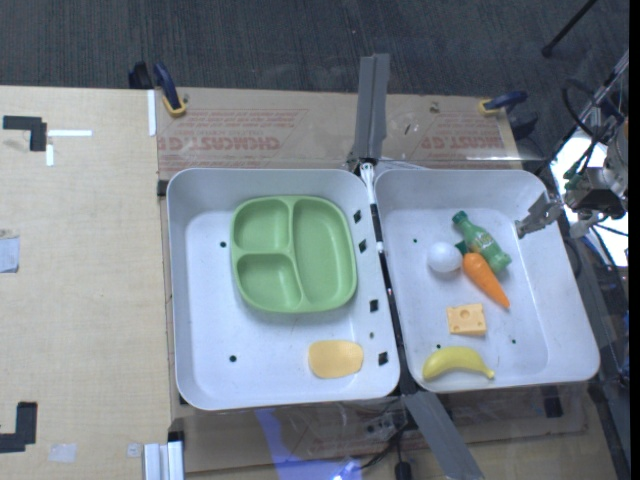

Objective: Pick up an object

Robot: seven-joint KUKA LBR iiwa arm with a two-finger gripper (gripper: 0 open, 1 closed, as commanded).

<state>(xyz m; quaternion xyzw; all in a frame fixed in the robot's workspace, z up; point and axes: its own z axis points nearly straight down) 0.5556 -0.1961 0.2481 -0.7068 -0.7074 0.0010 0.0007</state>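
My gripper (537,216) hangs over the right bin's (560,358) far right rim, its state too blurred for me to tell. Below it lie a green bottle (480,240), white ball (444,258), carrot (487,278), cheese (466,319) and banana (458,364). The left bin (195,348) holds a green divided plate (294,254) on the pale wooden bench (80,268), dark carpet (250,18) beyond.

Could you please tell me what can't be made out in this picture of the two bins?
- Gripper, camera view: small at the right bin's edge; whether its fingers are open is unclear.
- Arm: cut off by the right edge.
- Green bottle: its lower end is hidden behind the carrot.
- Printing on the cardboard: reversed, too faint to read.
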